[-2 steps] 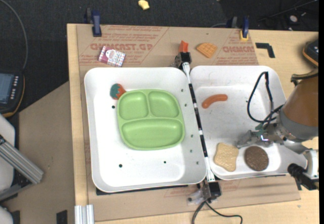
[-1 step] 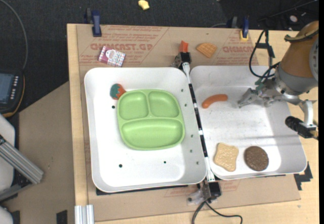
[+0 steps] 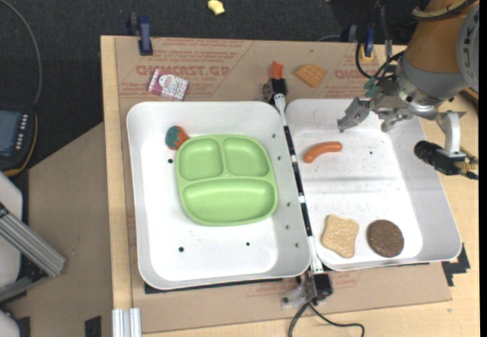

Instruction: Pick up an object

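Bench point(image 3: 228, 61) brown, carrying two white bins side by side. Left bin point(image 3: 152, 252) holding green divided plate point(image 3: 226, 179) near its middle, small round teal-and-orange toy point(image 3: 176, 137) just beside plate's upper-left corner. Right bin point(image 3: 426, 206) holding orange sausage point(image 3: 323, 151) near its upper-left area, tan bread slice point(image 3: 339, 236) and brown round patty point(image 3: 386, 238) side by side along its near edge. Grey arm point(image 3: 437, 46) with orange band reaching in at upper right. Gripper point(image 3: 373, 119) over right bin's far edge, fingers spread apart, pinching nothing, well apart from sausage. On bare bench beyond bins: pink-and-white packet point(image 3: 168, 84) near far-left corner, tan cracker point(image 3: 310, 74) past far edge of right bin.
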You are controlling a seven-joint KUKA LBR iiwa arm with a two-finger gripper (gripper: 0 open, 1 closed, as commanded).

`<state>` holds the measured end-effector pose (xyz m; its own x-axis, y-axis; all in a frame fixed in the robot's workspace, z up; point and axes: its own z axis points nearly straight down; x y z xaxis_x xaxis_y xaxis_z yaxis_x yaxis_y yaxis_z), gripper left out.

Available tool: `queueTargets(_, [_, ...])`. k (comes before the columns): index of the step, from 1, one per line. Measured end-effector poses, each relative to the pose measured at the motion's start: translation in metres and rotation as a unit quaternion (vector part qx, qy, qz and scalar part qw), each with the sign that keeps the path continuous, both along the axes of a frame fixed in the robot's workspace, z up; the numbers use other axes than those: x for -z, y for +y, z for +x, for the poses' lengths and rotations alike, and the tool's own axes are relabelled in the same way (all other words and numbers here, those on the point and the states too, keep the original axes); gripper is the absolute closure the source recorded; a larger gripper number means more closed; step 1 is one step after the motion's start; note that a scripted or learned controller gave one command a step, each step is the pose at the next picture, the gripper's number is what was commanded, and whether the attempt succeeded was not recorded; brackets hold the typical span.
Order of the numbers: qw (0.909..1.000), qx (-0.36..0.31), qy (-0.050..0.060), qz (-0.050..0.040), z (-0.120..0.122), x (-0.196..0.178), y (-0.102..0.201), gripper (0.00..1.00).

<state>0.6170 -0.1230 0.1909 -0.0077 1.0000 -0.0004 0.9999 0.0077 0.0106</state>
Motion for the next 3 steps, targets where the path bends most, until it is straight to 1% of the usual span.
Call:
queueTargets(1, [1.0000,0.003,0.009,0.0013,0.018,0.095,0.020,0.00])
queueTargets(2, [1.0000,0.003,0.003,-0.0003,0.051,0.107,0.024,0.00])
queueTargets(3, [1.0000,0.004,0.007,0.0003,0.033,0.106,0.029,0.00])
